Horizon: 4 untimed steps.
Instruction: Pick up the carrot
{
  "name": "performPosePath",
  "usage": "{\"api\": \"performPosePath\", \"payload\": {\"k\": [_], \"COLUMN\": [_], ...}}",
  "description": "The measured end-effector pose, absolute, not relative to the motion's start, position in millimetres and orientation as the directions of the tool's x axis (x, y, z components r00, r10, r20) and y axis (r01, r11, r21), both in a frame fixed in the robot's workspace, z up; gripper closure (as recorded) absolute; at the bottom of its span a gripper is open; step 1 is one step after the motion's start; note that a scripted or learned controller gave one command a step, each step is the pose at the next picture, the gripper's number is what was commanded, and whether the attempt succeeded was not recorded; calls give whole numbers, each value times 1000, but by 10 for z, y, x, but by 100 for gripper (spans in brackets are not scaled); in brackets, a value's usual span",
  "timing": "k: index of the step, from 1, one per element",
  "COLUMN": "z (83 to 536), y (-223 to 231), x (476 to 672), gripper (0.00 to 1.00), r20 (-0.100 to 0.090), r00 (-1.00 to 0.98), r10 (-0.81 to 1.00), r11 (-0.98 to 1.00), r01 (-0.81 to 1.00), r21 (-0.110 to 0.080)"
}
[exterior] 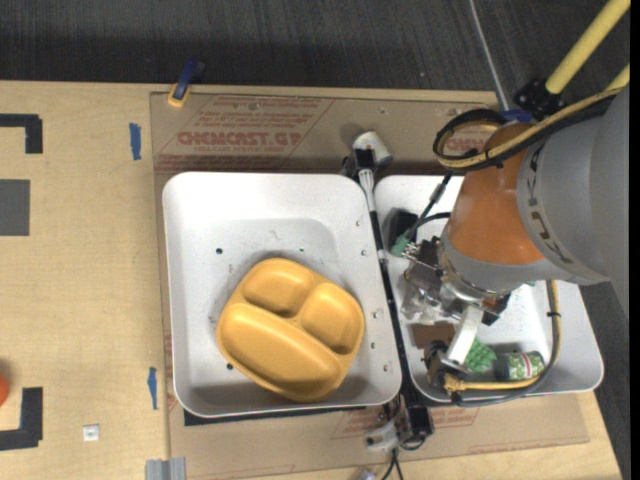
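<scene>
My gripper [428, 303] hangs low over the left half of the right bin [575, 353], under the grey arm with its orange band. The wrist and arm cover most of that bin's floor. A green dotted item [486, 359] and a small green and white can [522, 366] lie near the bin's front edge, just right of the gripper. A black thing [401, 222] with a small green piece [401, 244] beside it sits at the bin's back left corner.
A large yellow bread-shaped lump [290, 326] fills the middle and front of the left bin [200, 218]. The ridge between the two bins [385, 288] runs just left of the gripper. A blue and yellow clip [184, 83] lies on the bench behind the bins.
</scene>
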<state>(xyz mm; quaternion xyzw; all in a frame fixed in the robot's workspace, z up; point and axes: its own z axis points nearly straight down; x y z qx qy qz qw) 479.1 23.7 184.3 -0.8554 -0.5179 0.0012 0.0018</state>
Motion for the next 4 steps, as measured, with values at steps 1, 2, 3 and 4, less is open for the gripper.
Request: {"api": "performPosePath", "payload": {"k": [1, 2, 3, 4], "z": [1884, 1843, 1212, 1845], "y": [-526, 366, 966, 912], "x": [4789, 4789, 4801, 4795], "gripper": [100, 100, 100, 100], "r20": [1, 1, 10, 0], "r00": [233, 97, -57, 274], "r10": [972, 995, 998, 962], "r11": [-233, -97, 57, -274], "r01": [972, 995, 998, 962], "r21": [-3, -3, 3, 0]}}
